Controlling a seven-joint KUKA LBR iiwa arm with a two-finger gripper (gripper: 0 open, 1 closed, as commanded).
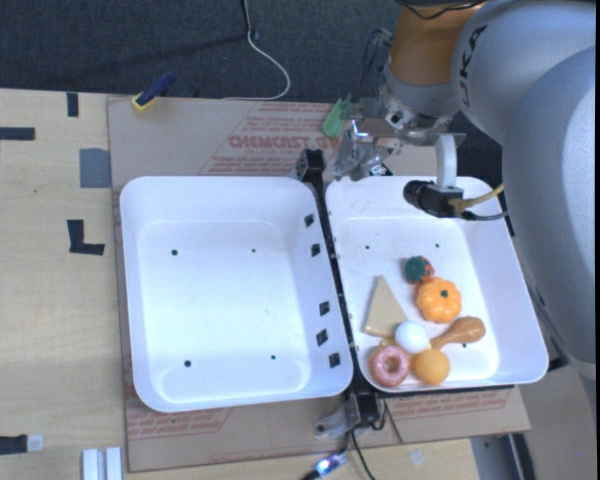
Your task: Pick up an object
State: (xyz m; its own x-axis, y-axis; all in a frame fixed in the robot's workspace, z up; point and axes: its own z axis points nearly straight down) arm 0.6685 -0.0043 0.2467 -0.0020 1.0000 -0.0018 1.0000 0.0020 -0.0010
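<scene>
The right bin holds several toy foods bunched in its near half: a red-and-green berry, an orange pumpkin, a beige wedge, a white egg, a brown drumstick, an orange ball and a pink donut. My gripper hangs above the far end of the divider between the two bins, well away from the toys. A small green thing shows by the gripper's left side; whether it is held is unclear.
The left bin lies beside the right one on a cardboard sheet. A blue-and-yellow item lies at the bench's back edge. A thin black cable hangs over the dark background. The arm's bulk covers the right side.
</scene>
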